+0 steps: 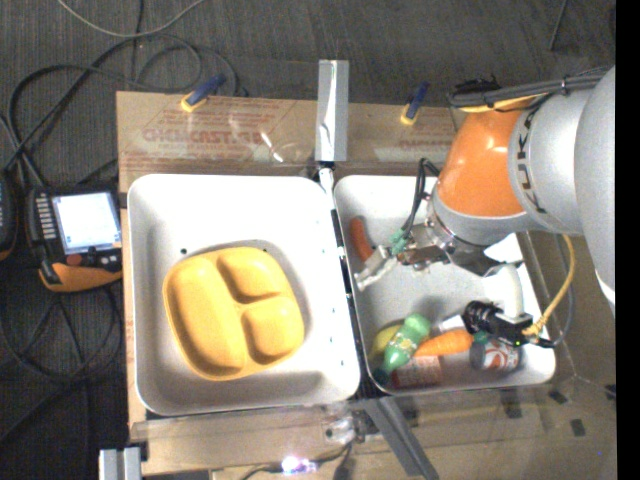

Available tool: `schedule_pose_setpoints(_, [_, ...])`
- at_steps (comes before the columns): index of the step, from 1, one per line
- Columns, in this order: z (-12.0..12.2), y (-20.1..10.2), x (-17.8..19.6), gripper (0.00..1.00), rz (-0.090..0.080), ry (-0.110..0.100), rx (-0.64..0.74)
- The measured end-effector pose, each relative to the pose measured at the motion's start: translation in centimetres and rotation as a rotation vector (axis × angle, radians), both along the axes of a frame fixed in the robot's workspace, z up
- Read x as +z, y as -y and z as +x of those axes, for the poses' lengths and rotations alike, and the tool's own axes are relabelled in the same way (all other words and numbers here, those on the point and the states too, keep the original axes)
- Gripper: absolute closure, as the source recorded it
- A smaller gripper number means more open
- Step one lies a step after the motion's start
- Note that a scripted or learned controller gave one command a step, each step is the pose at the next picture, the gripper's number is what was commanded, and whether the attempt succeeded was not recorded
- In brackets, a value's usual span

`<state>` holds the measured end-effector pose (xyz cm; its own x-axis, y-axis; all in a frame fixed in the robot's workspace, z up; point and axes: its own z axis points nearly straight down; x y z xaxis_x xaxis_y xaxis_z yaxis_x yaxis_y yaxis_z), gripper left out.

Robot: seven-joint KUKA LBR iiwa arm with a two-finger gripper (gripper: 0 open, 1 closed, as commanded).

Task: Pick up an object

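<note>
Clutter was gathered at the near end of the right bin (pixel 432 294), where five things were counted lying close together: one green bottle (pixel 404 340), one orange carrot (pixel 443 344) lying across just beside it, one yellow-green round thing (pixel 384 339) against the bottle's left side, one red-brown container (pixel 418 372) below the carrot, and one can (pixel 497 357) towards the right wall. Some of them were touching, though exactly which could not be made out.

One yellow plate (pixel 236 310) with three compartments was seen in the left bin (pixel 160 208), tilted slightly and set near the bin's middle. Two bins in all were counted, side by side.

Further back in the right bin, the hand (pixel 368 266) was held low near the left wall, well apart from the cluster, with the orange band (pixel 478 176) of the arm above it. How far open the hand was, and whether anything was held in it, could not be told. One orange-red stick (pixel 357 236), the sixth thing in that bin, was seen lying just beyond the hand, close to the left wall.

Behind the bins, one cardboard sheet (pixel 200 133) was laid flat, with two blue clamps (pixel 200 91) at its far edge and one metal post (pixel 332 108) between them.
</note>
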<state>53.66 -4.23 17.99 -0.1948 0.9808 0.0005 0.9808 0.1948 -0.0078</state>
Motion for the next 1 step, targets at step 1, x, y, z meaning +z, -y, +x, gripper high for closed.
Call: schedule_pose_setpoints(1, [4.66, 5.95, -9.06, 0.00, 0.000, 0.014, -0.156])
